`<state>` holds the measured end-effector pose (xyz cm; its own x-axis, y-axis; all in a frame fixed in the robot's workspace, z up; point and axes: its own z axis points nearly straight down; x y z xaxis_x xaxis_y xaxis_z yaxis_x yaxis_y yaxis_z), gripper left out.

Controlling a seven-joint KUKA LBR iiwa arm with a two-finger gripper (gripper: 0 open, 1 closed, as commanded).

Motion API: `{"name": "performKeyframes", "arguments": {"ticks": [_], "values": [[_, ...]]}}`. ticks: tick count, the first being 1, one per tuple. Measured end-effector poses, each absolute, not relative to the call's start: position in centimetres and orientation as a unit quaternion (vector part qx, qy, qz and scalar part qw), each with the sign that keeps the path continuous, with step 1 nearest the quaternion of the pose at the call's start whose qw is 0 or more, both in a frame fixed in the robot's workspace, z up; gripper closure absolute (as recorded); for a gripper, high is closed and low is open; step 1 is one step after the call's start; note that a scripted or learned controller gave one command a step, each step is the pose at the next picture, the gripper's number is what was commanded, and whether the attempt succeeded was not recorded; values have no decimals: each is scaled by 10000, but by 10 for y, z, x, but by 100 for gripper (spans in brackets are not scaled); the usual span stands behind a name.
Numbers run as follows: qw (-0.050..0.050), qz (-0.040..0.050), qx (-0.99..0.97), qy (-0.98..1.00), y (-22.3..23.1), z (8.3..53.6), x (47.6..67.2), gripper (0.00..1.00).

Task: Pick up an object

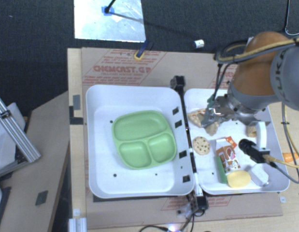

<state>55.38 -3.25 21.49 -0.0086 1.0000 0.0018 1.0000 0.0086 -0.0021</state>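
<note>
My gripper [213,116] hangs low over the back left part of the right bin [279,180], under the grey arm and its orange band. Directly beneath and beside it lies a tan, lumpy pastry-like piece [197,116], partly hidden by the gripper. It is not clear from here whether the gripper touches it. A round chocolate-chip cookie [201,145] lies just in front of that. An orange and white box with a green side [226,159] rests near the bin's middle, with a pale yellow round piece [238,179] at its front end.
The left bin [98,129] holds a green divided plate [143,138]. A small white object [260,174] sits in the right bin's front right corner, and a small tan piece [251,129] lies toward its right side. A black divider [184,129] separates the bins.
</note>
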Motion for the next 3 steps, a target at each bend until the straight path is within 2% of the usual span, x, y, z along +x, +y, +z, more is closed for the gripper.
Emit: {"name": "performKeyframes", "arguments": {"ticks": [1,2,3], "values": [[-3,-12,-7040,-7102,-4,235,540,100],[4,-2,-7064,-7078,-5,234,534,100],[5,5,-7069,-7074,-3,214,534,100]]}}
